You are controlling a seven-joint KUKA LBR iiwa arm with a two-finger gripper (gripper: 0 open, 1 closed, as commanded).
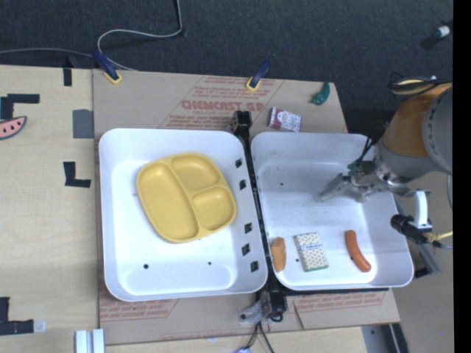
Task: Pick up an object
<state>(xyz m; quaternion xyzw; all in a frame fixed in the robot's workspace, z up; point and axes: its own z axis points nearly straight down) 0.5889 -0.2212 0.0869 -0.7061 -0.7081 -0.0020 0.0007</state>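
Cardboard (213, 101) printed "CHEMCAST" in red lines the tabletop; tool (331, 191), fingers spread with nothing between, hangs in right bin (309, 149) above patterned packet (311, 251), sausage (358, 251), bun (278, 254)

A robotics lab test station, seen from above.
Two white bins (110, 197) sit on cardboard (213, 101) clamped by yellow clips (257, 78) to a wooden surface (44, 219); black tape marks, a trailing cable (140, 34) and dark carpet surround it.
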